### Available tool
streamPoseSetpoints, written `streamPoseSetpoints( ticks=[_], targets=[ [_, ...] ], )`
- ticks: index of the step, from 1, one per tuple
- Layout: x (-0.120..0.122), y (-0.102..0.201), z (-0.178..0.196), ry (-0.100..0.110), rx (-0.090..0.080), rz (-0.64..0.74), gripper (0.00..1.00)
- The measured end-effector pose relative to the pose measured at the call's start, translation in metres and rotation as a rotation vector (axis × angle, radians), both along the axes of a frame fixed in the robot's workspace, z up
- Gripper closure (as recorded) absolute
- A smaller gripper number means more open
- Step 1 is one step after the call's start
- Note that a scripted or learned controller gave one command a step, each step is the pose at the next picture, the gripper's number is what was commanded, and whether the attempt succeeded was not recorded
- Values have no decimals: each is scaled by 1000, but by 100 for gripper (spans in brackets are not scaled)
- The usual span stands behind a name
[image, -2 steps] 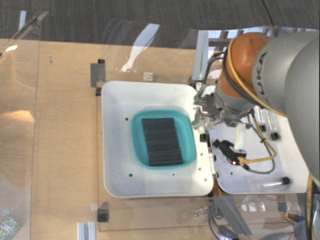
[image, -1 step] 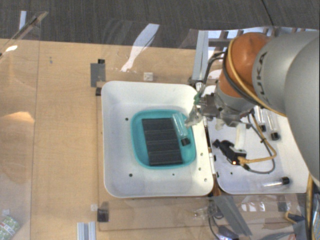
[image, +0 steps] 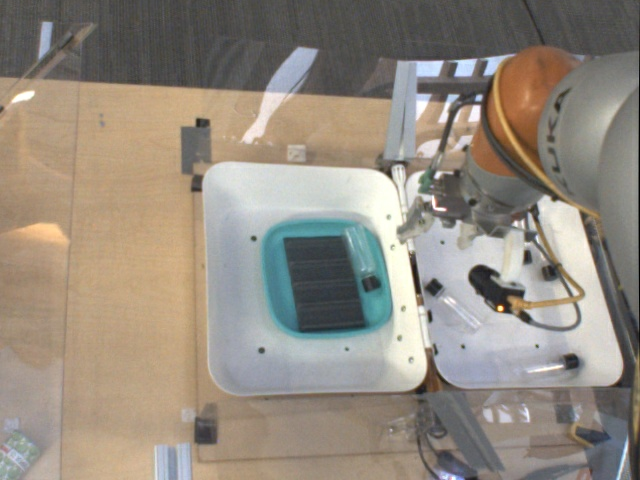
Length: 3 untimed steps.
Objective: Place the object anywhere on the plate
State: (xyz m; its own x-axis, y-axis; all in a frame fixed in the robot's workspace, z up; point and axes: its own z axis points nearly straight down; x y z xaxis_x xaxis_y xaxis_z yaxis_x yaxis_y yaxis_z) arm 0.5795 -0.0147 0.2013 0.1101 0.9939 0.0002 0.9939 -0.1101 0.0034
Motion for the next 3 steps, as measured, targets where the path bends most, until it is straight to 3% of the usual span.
streamPoseSetpoints(
  ticks=[1, 2, 3],
  targets=[
    [-17, -46, 72, -3, 0, -106, 0],
    [-11, -111, 159, -3, -1, -148, 0],
    [-49, -167, 219, -4, -1, -286, 0]
  ],
)
